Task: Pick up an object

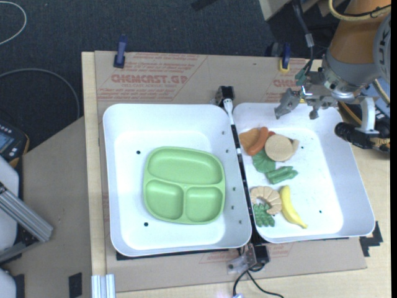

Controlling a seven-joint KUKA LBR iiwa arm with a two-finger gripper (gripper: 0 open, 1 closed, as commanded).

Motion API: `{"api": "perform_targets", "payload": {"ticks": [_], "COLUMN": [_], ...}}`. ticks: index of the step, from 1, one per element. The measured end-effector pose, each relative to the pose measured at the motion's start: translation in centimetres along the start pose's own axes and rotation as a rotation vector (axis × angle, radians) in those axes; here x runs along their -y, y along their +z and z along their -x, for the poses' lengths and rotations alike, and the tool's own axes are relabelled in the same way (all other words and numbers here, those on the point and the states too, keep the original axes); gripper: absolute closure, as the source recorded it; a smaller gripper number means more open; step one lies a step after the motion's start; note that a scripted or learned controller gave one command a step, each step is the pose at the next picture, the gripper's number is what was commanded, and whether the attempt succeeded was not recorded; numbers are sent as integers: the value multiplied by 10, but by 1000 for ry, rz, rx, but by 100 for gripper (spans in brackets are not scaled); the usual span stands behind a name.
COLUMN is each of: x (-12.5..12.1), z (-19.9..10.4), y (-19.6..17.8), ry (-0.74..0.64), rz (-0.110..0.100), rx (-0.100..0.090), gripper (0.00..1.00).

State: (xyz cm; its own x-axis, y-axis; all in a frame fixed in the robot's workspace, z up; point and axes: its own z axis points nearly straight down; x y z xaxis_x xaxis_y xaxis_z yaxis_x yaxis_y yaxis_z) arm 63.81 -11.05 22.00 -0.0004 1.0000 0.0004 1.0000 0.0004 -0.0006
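Note:
My gripper point(299, 106) hangs over the far edge of the right bin point(335, 185), open, with nothing between its fingers. Play food lies along that bin's left side, nearer than the gripper: an orange carrot point(253, 139), a round tan slice point(278, 147), green leafy pieces point(263, 164) and a green pod point(281, 175). Further toward the front are a tan ridged piece point(266, 195), a yellow banana point(289, 206) and a dark green piece point(263, 215).
The left bin point(124, 135) holds a light green divided plate point(184, 184). A black clamp point(226, 95) sits at the top of the seam between the bins. Bare white floor fills the right half of the right bin.

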Motion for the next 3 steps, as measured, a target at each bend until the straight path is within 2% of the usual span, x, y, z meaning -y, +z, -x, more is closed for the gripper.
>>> {"api": "perform_targets", "payload": {"ticks": [1, 2, 3], "x": [39, 109, 105], "z": [-14, -15, -15], "y": [125, 137, 125], "ry": [1, 3, 2], "rz": [-12, -9, 2], "rx": [-2, -2, 1], "gripper": [0, 0, 100]}}
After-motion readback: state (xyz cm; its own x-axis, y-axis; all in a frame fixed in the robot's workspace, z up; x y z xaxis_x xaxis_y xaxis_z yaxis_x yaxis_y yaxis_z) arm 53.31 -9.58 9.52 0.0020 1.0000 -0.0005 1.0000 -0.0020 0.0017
